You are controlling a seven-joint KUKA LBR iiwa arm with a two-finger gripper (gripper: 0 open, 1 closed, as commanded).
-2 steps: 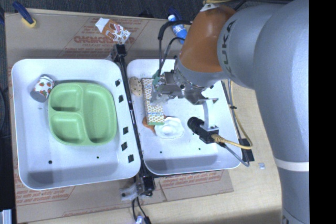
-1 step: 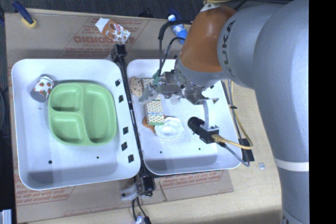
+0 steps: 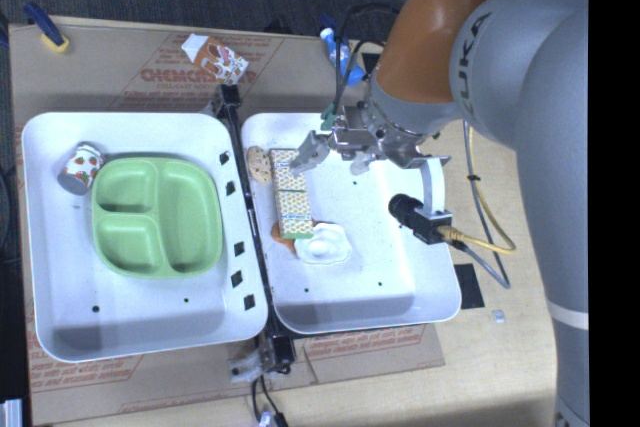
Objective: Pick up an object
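Observation:
My gripper (image 3: 333, 158) hangs over the back of the right bin (image 3: 400, 295), open, with nothing between its fingers. Its left finger (image 3: 308, 152) reaches over the far end of a long box with a green and tan pattern (image 3: 291, 200), which lies lengthwise near the bin's left wall. Beside the box's far end lies a round tan biscuit-like piece (image 3: 259, 163). At the box's near end sit a small white cup (image 3: 322, 244) and a bit of something orange (image 3: 283, 234).
The left bin (image 3: 50, 315) holds a green divided plate (image 3: 157, 213) and a small patterned can (image 3: 82, 167) in its far left corner. A snack wrapper (image 3: 215, 60) lies on the cardboard behind the bins. A black connector with a yellow cable (image 3: 418, 217) hangs from the arm over the right bin.

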